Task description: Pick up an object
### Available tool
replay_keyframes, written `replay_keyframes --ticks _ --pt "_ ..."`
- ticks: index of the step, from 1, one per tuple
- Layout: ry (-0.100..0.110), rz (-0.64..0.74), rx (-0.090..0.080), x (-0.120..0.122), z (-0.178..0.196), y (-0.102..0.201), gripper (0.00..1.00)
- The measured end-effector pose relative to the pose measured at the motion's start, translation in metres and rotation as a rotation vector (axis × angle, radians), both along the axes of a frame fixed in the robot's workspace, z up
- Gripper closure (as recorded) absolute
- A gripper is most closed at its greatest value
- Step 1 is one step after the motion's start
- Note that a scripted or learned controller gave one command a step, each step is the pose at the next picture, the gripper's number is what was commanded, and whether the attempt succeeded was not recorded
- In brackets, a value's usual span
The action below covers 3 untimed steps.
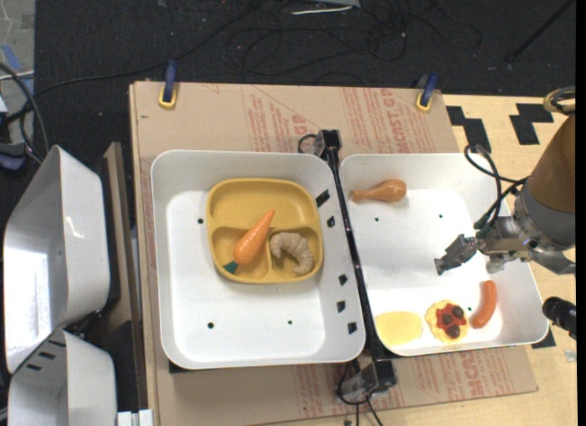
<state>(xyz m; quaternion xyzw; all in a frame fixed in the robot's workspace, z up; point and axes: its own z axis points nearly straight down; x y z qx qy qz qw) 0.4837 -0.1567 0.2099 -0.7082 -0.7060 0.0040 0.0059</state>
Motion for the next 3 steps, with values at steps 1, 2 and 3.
replay_keyframes --ticks 1,2,3 --pt "-0.013 0.004 -0.003 0.003 0.007 0.001 0.0" --pt "-0.01 0.001 -0.002 0.011 -0.044 -0.003 0.0" --pt "-0.009 0.0 -0.001 0.003 -0.09 -0.005 0.0"
